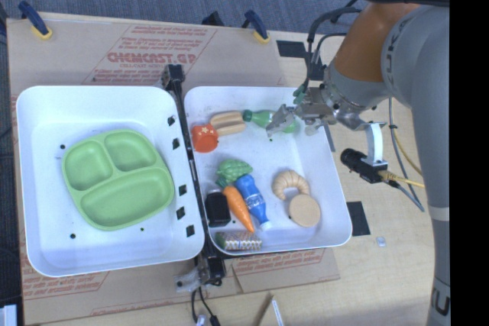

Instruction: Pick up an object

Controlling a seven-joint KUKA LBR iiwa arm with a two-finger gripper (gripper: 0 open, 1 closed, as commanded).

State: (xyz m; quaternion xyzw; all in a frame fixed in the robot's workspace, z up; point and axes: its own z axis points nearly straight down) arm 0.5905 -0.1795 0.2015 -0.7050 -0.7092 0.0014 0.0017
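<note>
Camera view: right bin (328, 164) holds toy foods, left bin (30, 164) a green plate (118, 178).

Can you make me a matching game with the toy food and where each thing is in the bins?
Things:
1. green plate
2. tomato
3. croissant
4. carrot

Places:
A. against the blue bottle, on its left
B. alone in the left bin
C. just above the round cookie
D. next to the hot dog, near the right bin's top-left corner

Pairs: 1-B, 2-D, 3-C, 4-A
</note>
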